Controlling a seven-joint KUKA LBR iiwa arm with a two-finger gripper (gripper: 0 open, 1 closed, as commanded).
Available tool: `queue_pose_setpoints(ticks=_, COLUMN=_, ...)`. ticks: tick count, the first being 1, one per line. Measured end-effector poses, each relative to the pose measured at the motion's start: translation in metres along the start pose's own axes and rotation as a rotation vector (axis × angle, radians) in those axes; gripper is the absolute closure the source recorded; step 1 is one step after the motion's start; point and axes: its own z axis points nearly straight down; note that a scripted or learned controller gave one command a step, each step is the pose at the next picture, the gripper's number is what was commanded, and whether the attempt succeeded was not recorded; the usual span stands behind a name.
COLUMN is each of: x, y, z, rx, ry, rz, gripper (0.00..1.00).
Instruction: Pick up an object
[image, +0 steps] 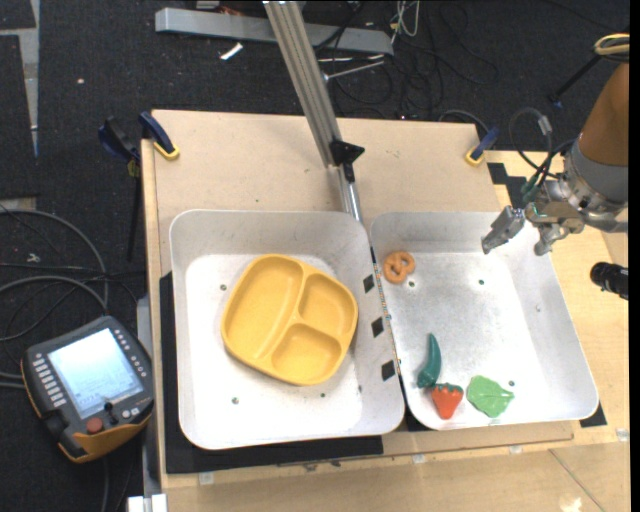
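Observation:
In the right bin (540, 300) lie an orange pretzel (399, 266) near the back left, a teal pepper-shaped piece (430, 361), a red strawberry (447, 400) and a green leaf-shaped piece (489, 395) near the front. My gripper (522, 233) hangs above the bin's back right corner, open, with nothing between its fingers. It is well to the right of the pretzel and far behind the front objects.
The left bin (200, 300) holds a yellow divided plate (290, 318). A metal pole (310, 80) slants over the bench's back. A teach pendant (88, 385) lies on the floor at the left. Clamps sit at the bench's back corners.

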Motion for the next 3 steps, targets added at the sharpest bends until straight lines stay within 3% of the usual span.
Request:
queue_pose_setpoints(ticks=1, x=0.000, y=0.000, z=0.000, rx=0.000, ry=0.000, rz=0.000, gripper=0.00)
queue_pose_setpoints(ticks=3, x=0.001, y=-0.001, z=0.123, rx=0.006, ry=0.001, rz=0.003, gripper=0.00)
